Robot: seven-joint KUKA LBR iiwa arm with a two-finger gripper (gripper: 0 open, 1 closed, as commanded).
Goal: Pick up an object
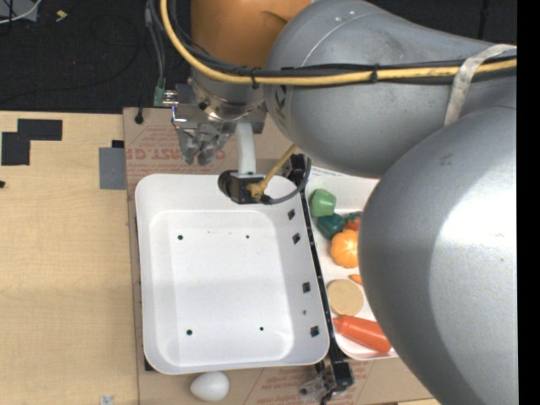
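The pickable objects, an orange fruit [344, 249], a green piece [322, 201] and a carrot [363, 332], lie in the right bin [354, 348], well to my gripper's [202, 148] right. My gripper hangs above the left bin's [219, 285] far rim; I cannot tell its state. I judge nothing is grasped yet: next I must travel right and descend.

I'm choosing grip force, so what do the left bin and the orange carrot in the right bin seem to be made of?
The left bin looks like moulded plastic with a smooth, slightly glossy white finish, judging by its rounded corners and soft sheen. The carrot looks like a plastic toy: its colour is even and saturated, with a light highlight along its length. Whether it is hard or soft cannot be told.
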